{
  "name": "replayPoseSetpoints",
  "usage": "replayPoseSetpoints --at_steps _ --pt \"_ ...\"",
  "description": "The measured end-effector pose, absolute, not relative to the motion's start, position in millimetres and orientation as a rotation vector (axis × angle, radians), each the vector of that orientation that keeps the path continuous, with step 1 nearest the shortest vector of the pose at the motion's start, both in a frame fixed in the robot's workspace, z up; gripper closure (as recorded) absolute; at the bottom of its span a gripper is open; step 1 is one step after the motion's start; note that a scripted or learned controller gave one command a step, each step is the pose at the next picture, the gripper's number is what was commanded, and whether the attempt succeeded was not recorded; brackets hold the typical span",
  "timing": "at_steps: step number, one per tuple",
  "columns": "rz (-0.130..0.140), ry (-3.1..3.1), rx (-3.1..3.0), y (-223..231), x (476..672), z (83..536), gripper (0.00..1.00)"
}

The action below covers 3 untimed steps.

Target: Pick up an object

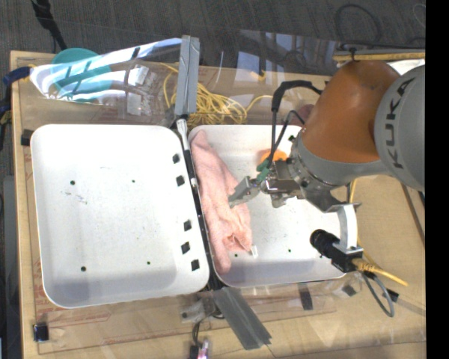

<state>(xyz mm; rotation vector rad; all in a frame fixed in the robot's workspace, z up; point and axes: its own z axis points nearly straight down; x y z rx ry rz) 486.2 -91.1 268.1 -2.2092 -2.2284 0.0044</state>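
Camera view: claw (243,193) over pink cloth (218,200)

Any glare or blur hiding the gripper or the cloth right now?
Camera view: glare streaks lie on the clear plastic behind the bins, away from the work; the pink cloth is evenly lit and sharp; the gripper is slightly soft, casting a faint shadow.
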Motion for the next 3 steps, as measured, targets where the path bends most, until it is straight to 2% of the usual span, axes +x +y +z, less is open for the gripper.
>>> replayPoseSetpoints --at_steps 1,2,3 --pt "0.006 -2.116 -2.316 -142 518.6 135 0.0" --pt "0.002 -2.217 -2.223 -145 572.7 92 0.0" --pt "0.001 -2.26 -2.182 -134 529.4 93 0.0"
